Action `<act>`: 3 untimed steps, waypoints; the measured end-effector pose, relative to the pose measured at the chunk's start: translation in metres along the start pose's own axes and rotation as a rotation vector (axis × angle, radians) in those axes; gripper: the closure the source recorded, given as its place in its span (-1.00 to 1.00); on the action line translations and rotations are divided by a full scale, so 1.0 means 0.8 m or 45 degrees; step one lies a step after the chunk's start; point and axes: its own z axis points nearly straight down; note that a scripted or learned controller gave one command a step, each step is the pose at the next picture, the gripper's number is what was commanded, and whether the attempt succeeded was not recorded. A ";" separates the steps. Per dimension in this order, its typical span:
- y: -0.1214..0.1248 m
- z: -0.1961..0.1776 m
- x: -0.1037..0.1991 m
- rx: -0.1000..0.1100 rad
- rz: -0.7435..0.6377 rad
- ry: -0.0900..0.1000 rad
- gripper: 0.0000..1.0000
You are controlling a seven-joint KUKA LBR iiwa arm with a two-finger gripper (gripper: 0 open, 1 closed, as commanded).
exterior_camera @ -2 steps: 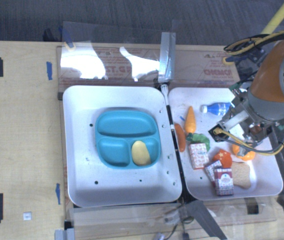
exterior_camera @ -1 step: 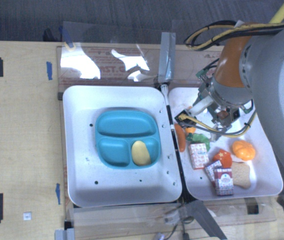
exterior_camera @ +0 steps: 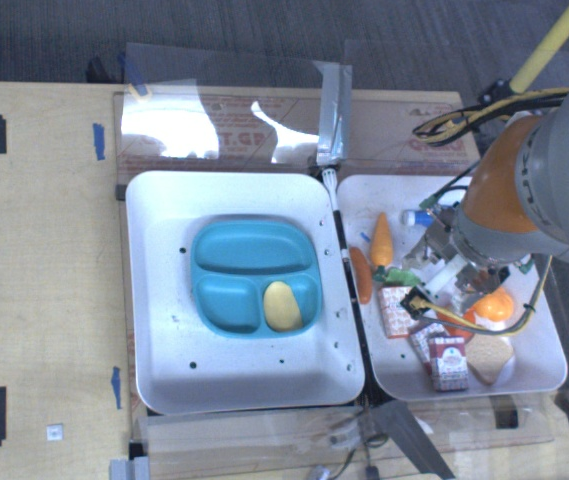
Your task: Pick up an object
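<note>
The gripper [exterior_camera: 442,280] is reaching into the right bin's [exterior_camera: 544,368] clutter; grip unclear; next, closing on one item.

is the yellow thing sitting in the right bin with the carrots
No, the yellow object lies in the blue tray in the left bin.
</note>
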 end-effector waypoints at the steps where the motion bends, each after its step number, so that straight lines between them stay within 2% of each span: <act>1: 0.009 0.010 0.010 -0.004 0.095 0.008 -1.00; 2: -0.072 -0.103 0.028 0.017 0.473 -0.019 -1.00; 3: -0.028 -0.111 -0.062 0.019 0.464 -0.025 -1.00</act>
